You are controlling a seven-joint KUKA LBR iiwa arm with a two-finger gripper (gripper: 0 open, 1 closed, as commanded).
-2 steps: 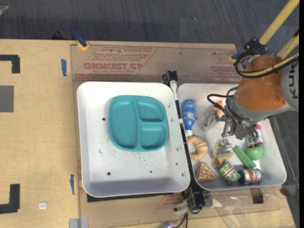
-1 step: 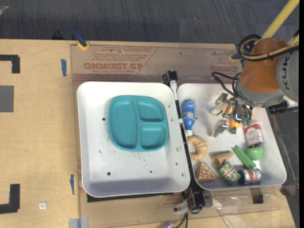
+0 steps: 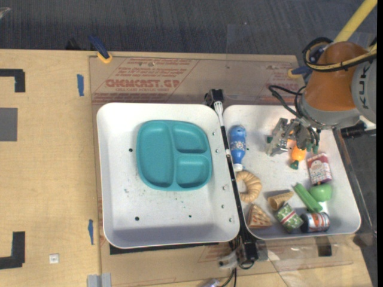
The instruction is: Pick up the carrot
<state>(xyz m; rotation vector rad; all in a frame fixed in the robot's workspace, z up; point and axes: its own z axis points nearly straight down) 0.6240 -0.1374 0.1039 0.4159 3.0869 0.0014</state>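
The carrot [image 3: 297, 155] is a small orange piece with a green tip, lying in the upper middle of the right bin [image 3: 353, 208]. My gripper [image 3: 292, 136] hangs directly over its upper end, at the end of the grey arm with the orange band [image 3: 332, 79]. The gripper's metal parts hide the top of the carrot. I cannot make out whether the carrot is between them or just below them.
A red packet [image 3: 319, 169] lies right beside the carrot, with a green vegetable [image 3: 315, 195] below it. A blue bottle [image 3: 237, 142], croissant [image 3: 250, 184], pizza slice [image 3: 259, 217], cone [image 3: 279, 199] and two cans [image 3: 291, 217] fill the right bin. The left bin holds a teal divided plate [image 3: 175, 154].
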